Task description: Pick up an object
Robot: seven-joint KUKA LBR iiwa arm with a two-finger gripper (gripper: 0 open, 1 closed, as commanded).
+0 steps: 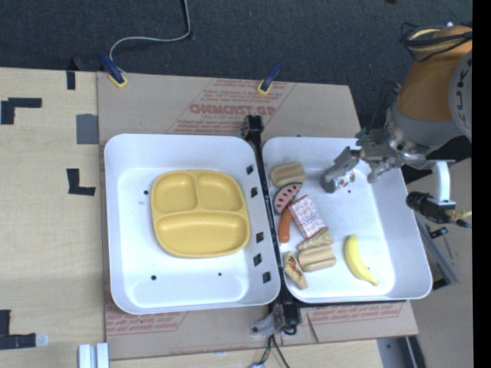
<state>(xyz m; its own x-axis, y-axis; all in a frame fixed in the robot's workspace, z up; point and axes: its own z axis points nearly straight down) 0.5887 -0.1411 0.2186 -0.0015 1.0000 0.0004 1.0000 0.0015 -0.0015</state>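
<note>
camera view, looking down at a slant on the table, itemising what is lying there.

left white bin: holding one yellow divided tray, three compartments, sitting flat near the bin's middle.

right white bin: holding the toy food pieces.
- bun-shaped piece, tan, resting at the upper left of this bin, near the divider between the bins.
- watermelon slice, red with a green rind, lying just below the bun-shaped piece.
- sausage, orange-red, lying upright along the left wall, just below the watermelon slice.
- pink patterned packet, tilted, just beside the sausage on its right.
- hot dog bun, tan, lying across the lower left part of the bin, below the packet.
- sandwich wedge, at the lower left corner, touching the hot dog bun.
- banana, yellow, lying apart from the others toward the lower right.

arm: grey with an orange band, reaching in from the right over the upper part of the right bin.

gripper: hanging over the bare white floor at the upper middle of the right bin, right of the bun-shaped piece. i cannot tell how far it is spread, nor whether the small red-and-white thing by its tip is in its hold.
</note>
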